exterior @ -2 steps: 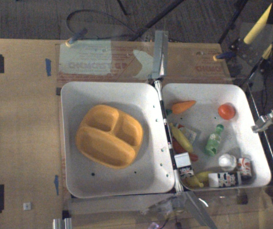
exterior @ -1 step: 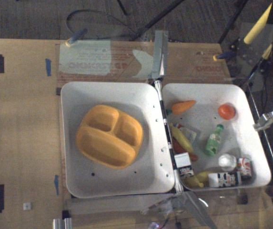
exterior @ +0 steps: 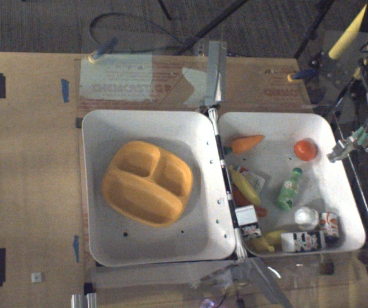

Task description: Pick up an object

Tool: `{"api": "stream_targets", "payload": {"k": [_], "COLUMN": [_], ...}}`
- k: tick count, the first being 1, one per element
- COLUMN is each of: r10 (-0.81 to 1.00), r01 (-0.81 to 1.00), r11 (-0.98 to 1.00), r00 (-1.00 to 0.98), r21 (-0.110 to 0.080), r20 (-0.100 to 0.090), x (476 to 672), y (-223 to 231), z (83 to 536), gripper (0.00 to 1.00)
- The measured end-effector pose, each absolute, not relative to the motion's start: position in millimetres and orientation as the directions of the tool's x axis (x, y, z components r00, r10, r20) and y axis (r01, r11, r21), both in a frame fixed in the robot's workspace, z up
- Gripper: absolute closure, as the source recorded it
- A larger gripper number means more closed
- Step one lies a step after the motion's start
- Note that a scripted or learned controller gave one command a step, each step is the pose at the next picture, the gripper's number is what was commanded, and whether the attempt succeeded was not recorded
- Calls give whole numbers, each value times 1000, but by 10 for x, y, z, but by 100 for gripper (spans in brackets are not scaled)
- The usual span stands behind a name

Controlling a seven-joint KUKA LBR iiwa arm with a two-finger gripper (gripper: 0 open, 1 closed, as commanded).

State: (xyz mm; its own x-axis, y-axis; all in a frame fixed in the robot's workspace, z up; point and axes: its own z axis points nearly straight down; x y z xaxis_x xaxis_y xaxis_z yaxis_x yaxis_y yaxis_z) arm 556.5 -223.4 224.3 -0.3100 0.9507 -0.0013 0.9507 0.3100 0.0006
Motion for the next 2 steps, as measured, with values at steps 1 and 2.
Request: {"api": "stream_targets", "payload": {"k": [1, 2], "r10": [941, 924], "r01": [941, 924], "r11": [337, 383], "r00": [-337, -383], "r21": [2, 1], "r20": [-1, -2], "x": [5979, 6667], "y": [-1886, -1828], "z": [2411, 2134], "gripper": [100, 100]}}
